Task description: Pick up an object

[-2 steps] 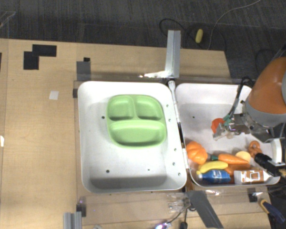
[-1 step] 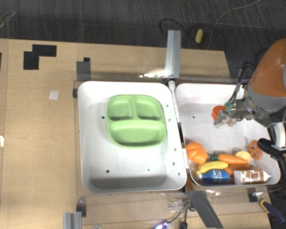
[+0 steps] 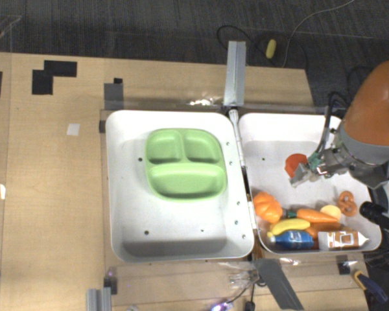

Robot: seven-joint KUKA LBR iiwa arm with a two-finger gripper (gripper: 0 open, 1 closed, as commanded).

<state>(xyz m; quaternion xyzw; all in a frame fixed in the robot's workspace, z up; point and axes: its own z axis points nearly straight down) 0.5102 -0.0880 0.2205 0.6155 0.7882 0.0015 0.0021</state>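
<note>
A round red toy (image 3: 294,163) lies in the middle of the right bin (image 3: 272,135). My gripper (image 3: 305,173) hangs just to its right and slightly in front, touching or nearly touching its edge. Along the front of that bin lie an orange pepper-like toy (image 3: 267,206), a yellow banana (image 3: 290,225), an orange carrot (image 3: 318,216), a blue bottle (image 3: 294,240), a white carton (image 3: 341,240) and a brown pretzel (image 3: 347,202).
A green divided plate (image 3: 185,162) sits in the left bin (image 3: 126,193). A metal post (image 3: 235,73) stands behind the wall between the two bins. The grey and orange arm (image 3: 376,115) covers the right bin's far right side.
</note>
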